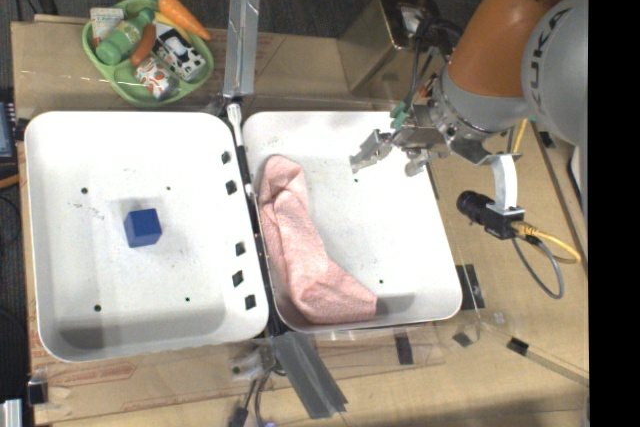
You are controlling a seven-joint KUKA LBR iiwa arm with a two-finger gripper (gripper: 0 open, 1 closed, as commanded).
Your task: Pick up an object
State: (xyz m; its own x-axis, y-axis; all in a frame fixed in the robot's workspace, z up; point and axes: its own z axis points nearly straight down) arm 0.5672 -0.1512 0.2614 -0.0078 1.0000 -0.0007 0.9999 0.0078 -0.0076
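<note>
A pink cloth (300,245) lies crumpled along the left side of the right bin (400,245), reaching down to its front wall. A blue cube (143,226) sits in the middle of the left bin (70,165). My gripper (388,158) hangs over the far right part of the right bin, up and to the right of the cloth and apart from it. Its two fingers (364,155) are spread open with nothing between them.
A green bowl (108,70) with toy food, a carrot among it, stands on the bench behind the left bin. A grey metal bar (240,40) rises between the bins at the back. Black clips line the divider between the bins.
</note>
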